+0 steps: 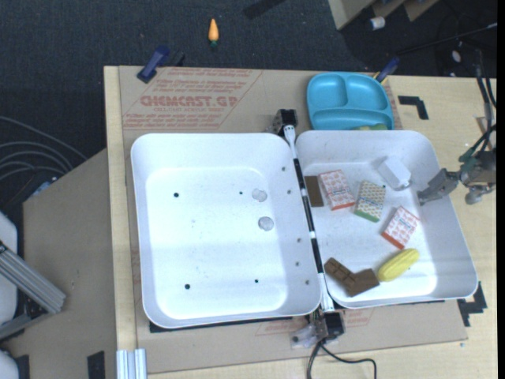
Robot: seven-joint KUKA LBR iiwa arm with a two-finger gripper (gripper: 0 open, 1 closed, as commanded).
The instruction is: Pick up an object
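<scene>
The right bin (454, 247) holds several small objects. A yellow banana-shaped toy (398, 264) lies near the front, beside a brown L-shaped piece (351, 277). Further back are a red-patterned packet (400, 226), a green-patterned packet (369, 201), a red and white packet (337, 189), a brown block (312, 189) and a white block (393, 172). My gripper (459, 183) hangs over the right bin's right rim, to the right of the white block, and touches none of the objects.
The left bin (158, 212) holds two small grey discs (263, 210) near its right wall. A blue divided tray (349, 101) sits behind the right bin. A blue clip (152, 64) lies at the bench's far left corner.
</scene>
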